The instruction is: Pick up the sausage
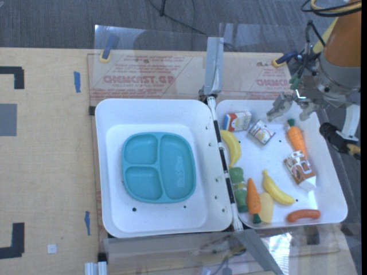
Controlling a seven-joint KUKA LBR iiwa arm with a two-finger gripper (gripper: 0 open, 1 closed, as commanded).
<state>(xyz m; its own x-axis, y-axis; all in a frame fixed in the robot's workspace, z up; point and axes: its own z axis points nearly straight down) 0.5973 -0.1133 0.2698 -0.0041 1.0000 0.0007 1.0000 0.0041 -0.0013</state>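
The sausage (pixel 303 215) is a small reddish-orange link lying at the front right corner of the right bin (pixel 338 193). My gripper (pixel 294 109) hovers over the back of that bin, far from the sausage, with its fingers spread apart and nothing between them. It sits just above the top of a toy carrot (pixel 296 139).
The right bin also holds two bananas (pixel 277 189), a second carrot (pixel 253 194), a small milk carton (pixel 237 121), a little can (pixel 261 133), a brown snack packet (pixel 299 168) and green and yellow pieces. The left bin (pixel 109 153) holds a teal divided plate (pixel 159 167).
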